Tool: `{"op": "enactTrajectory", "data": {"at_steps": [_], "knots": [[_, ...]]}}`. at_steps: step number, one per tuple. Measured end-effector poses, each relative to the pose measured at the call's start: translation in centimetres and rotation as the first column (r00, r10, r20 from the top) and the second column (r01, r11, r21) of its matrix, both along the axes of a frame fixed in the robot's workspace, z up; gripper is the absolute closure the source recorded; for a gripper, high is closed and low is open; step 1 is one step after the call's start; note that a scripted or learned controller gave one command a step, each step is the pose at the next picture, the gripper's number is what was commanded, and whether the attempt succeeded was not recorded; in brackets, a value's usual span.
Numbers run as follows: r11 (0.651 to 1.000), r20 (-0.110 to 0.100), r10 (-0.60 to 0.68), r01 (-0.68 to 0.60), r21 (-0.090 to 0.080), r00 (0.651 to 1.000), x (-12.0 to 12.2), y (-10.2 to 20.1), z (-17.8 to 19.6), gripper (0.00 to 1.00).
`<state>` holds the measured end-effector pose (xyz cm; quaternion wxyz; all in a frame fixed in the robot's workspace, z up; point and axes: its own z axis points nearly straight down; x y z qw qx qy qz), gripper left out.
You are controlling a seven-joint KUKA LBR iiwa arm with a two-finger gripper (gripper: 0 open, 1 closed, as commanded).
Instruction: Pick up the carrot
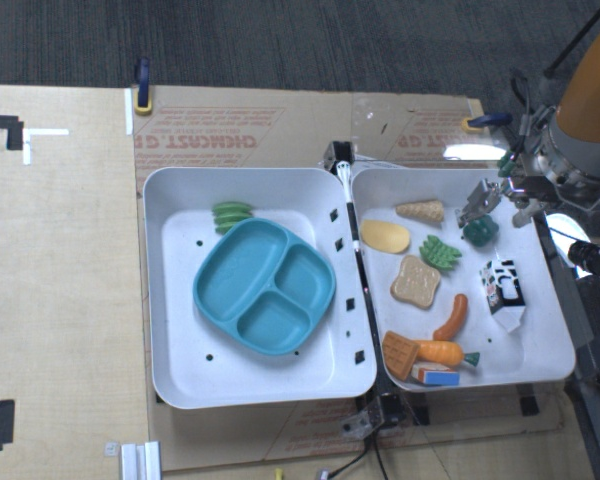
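The carrot (444, 352) is orange with a green stub at its right end. It lies on its side near the front edge of the right bin (550, 353), between a brown wedge (401, 354) and a small blue and white box (438, 376). My gripper (501, 210) hangs over the bin's far right corner, well behind the carrot. Its two grey fingers stand apart with nothing between them. A dark green toy (480, 231) lies just below the left finger (477, 204).
The right bin also holds a bread piece (420, 210), a yellow oval (384, 236), a leafy green (440, 253), a toast slice (416, 281), a sausage (451, 317) and a black and white carton (504, 288). In the left bin (170, 298) lie a blue divided plate (265, 286) and a green pod (233, 213).
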<state>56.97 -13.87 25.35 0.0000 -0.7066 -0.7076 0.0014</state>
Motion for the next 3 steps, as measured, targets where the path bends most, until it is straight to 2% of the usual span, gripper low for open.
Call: {"op": "enactTrajectory", "data": {"at_steps": [1, 2, 3], "knots": [[0.994, -0.001, 0.107, -0.107, 0.002, 0.994, -7.8, 4.4, -7.7, 0.0], [0.972, 0.002, 0.234, -0.234, 0.002, 0.972, -9.1, 3.7, -16.2, 0.0], [0.845, 0.004, 0.535, -0.535, 0.0, 0.845, -9.1, 0.5, -16.1, 0.0]]}}
